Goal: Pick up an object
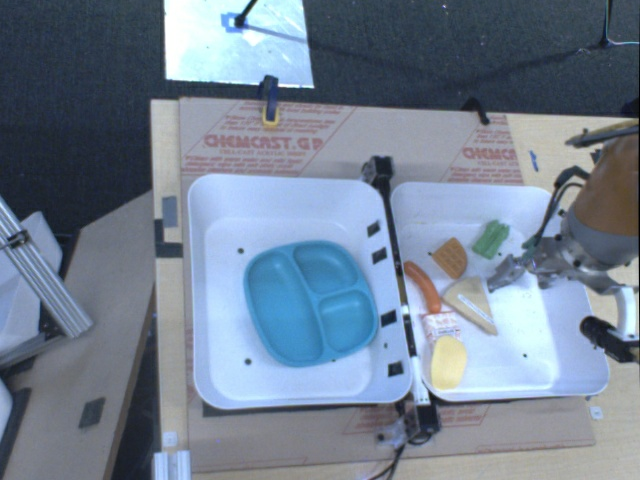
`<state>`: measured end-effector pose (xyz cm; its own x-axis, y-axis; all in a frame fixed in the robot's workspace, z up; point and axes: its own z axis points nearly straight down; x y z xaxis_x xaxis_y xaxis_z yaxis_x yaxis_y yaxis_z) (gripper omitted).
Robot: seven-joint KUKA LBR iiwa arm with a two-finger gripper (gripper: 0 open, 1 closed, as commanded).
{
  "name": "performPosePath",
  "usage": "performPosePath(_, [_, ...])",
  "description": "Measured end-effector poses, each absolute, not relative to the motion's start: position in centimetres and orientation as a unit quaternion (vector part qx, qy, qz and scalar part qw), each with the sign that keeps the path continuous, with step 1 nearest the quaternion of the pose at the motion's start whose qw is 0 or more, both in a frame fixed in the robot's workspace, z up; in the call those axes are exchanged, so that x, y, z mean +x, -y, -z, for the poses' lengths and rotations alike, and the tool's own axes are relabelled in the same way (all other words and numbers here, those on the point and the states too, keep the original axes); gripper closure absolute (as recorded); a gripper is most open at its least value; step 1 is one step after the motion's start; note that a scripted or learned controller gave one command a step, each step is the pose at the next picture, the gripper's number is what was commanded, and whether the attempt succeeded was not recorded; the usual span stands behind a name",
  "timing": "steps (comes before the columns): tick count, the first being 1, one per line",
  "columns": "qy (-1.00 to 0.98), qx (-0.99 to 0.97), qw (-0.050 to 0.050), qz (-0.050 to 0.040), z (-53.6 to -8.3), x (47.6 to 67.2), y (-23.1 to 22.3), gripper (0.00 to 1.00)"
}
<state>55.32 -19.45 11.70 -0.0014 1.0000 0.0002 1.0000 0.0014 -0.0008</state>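
1. Bench (165, 298) w/ two white bins side by side: left bin (215, 268) carries a blue divided plate (310, 303); right bin (570, 368) has all the small stuff.
2. Arm (610, 203) comes in from the right edge, grey w/ orange band, wrist over the right bin's right half.
3. Gripper (503, 272) points left, low over the bin's middle. Too blurry to say if its tips are spread or pressed together; nothing visibly pinched.
4. Pale wedge (472, 301), prob. the likeliest pick, lies just below-left of the gripper tip, very near, maybe touching; can't tell which. Long axis runs upper-left to lower-right, so the gripper sits off its upper edge rather than over its middle.
5. Orange-red sausage (422, 286) lies further left by the bin's left wall, long axis slanting the same way.
6. Yellow piece (448, 362) is near the front-left corner, well apart from the gripper.
7. Green block (491, 238) sits just above the gripper; brown cracker (451, 257) is to its left.
8. Small red-white packet (440, 325) lies between wedge and yellow piece.
9. My guess: next move needs a short shift down-left to centre on the wedge.
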Motion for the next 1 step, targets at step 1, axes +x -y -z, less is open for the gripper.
performPosePath(1, [0.708,-0.707,0.0,-0.0002,-8.31,55.36,19.42,0.0])
